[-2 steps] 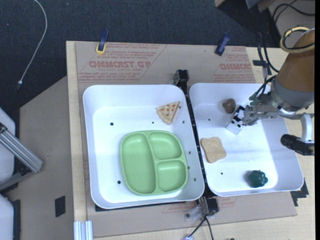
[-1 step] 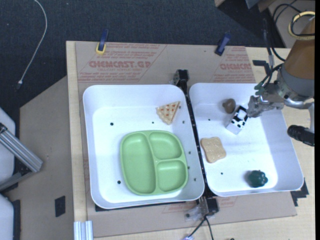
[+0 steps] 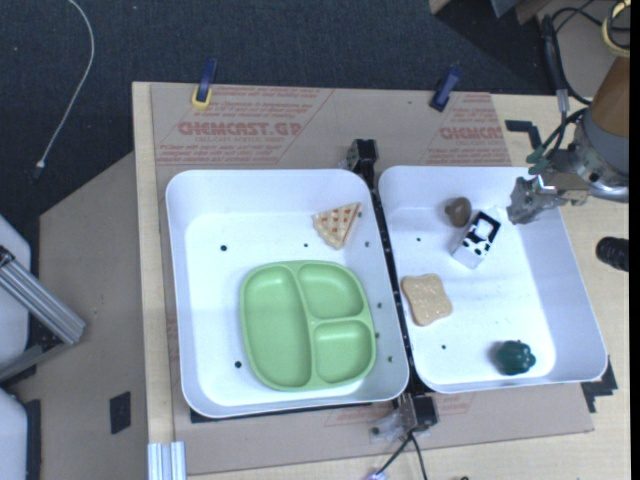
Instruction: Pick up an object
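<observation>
Reaching from right, end effector (image 3: 527, 206) over right bin (image 3: 560, 298), beside dice (image 3: 476, 238)

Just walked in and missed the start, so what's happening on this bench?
A robot arm reaches in from the right, its gripper over the right bin's far edge, near a black-and-white block and a brown lump. Nothing looks picked up yet. The left bin holds a green divided plate.
</observation>
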Tool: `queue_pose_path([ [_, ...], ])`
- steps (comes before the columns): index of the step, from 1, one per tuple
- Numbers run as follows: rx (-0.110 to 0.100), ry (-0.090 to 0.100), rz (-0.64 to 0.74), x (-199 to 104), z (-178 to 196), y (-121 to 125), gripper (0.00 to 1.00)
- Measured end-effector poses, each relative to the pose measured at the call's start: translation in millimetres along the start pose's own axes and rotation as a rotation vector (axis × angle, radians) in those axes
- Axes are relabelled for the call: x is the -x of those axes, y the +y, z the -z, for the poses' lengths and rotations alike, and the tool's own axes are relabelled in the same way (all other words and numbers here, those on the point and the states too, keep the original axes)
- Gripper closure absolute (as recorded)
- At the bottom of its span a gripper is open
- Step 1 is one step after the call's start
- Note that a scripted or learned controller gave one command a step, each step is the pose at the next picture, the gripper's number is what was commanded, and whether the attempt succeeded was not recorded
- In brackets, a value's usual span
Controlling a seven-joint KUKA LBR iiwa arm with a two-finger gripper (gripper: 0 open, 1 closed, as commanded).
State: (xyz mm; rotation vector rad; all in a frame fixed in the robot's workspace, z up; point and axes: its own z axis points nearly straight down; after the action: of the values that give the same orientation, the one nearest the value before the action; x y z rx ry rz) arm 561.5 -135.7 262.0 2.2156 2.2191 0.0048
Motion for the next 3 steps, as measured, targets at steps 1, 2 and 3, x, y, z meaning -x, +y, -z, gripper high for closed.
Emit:
queue_pose_path([
  [1, -0.009, 0.004, 0.003, -49, -15, -9, 1.00],
  [2, -0.010, 0.004, 0.003, -99, -31, -29, 1.00],
  [3, -0.010, 0.004, 0.003, -150, -41, -39, 1.00],
])
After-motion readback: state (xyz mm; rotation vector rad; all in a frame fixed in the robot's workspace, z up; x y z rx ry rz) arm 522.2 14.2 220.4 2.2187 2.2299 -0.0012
